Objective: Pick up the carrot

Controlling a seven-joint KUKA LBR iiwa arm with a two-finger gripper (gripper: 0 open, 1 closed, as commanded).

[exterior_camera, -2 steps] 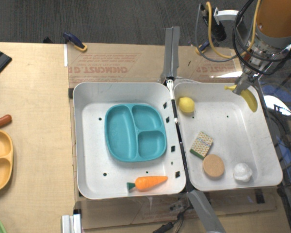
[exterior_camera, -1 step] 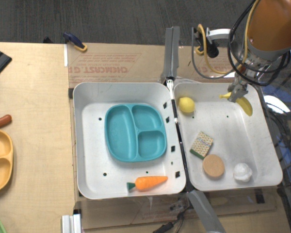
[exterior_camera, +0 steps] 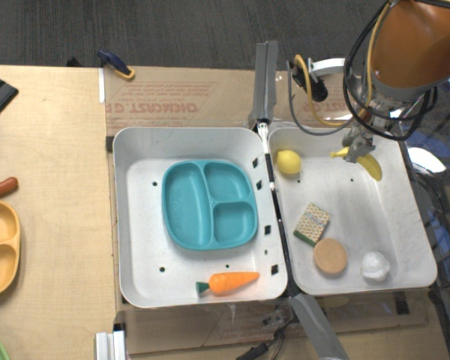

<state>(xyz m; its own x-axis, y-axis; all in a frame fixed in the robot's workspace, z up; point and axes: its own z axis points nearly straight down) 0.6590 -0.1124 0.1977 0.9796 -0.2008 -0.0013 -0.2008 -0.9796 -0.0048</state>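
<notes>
- Carrot [exterior_camera: 228,282] at near edge of left bin [exterior_camera: 135,223], beside teal plate [exterior_camera: 209,203].
- Gripper [exterior_camera: 358,147] over right bin [exterior_camera: 405,216], by banana [exterior_camera: 369,166]; grip state impossible to tell.
- Risk: long reach, wall blocking, carrot slipping.

Place: a robot lab or test bench — not a home or kitchen.
Arm: a grey industrial arm with an orange band [exterior_camera: 418,32] and loose cables reaches in from the right.
Bins: two shallow white bins [exterior_camera: 127,201] side by side, clamped at the middle.
Bench: bare plywood with cardboard [exterior_camera: 172,100] taped down at the far side.
Contents: toy food — a carrot [exterior_camera: 229,282], a lemon [exterior_camera: 288,162], a banana [exterior_camera: 369,165] — staged as props.
</notes>
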